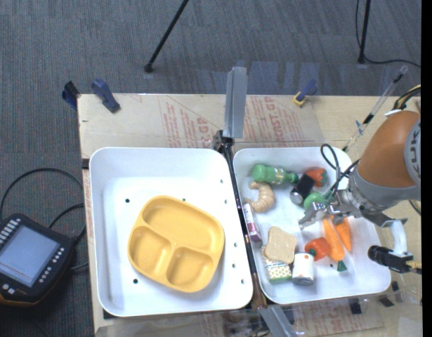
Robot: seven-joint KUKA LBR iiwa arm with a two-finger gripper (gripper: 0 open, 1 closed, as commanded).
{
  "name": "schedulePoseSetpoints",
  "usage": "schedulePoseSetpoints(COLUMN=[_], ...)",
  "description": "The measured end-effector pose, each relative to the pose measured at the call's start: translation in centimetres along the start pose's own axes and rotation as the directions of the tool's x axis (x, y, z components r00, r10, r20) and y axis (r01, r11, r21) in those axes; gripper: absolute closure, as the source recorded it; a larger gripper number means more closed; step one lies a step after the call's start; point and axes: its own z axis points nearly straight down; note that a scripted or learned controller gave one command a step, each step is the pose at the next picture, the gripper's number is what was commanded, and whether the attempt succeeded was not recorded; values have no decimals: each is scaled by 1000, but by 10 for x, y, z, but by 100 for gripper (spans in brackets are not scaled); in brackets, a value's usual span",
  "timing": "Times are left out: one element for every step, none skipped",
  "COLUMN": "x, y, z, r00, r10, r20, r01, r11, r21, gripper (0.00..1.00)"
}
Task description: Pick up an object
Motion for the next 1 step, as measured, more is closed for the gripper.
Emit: schedulePoseSetpoints(x=[-3], y=[-3], z=[-4], r00=[1000], r10=[9], r20=[-1], r01=[-9], r11=[1000], r21=[9], gripper=[100])
